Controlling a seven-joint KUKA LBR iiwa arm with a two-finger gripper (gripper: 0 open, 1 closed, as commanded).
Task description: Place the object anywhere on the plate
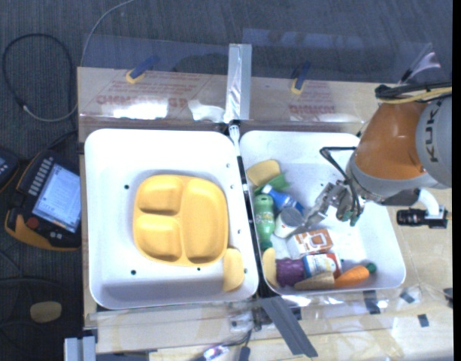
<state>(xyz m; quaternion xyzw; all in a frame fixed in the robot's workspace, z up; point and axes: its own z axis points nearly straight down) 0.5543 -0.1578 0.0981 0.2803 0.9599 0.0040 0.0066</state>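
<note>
The carrot [353, 275] lies at the lower right of the frame against the right bin [388, 262] front wall, long axis running left-right, tip leftward. The gripper [329, 204] hangs just above and left of it, over the clutter; whether it holds anything cannot be told. The yellow plate [181, 218] sits far left in the other bin.

From my remote station I saw the worktop [410, 277], pale wood, carrying two white bins side by side: the left bin [110, 277] toward nine o'clock, the right bin [380, 254] toward three, their inner walls touching at centre.
</note>
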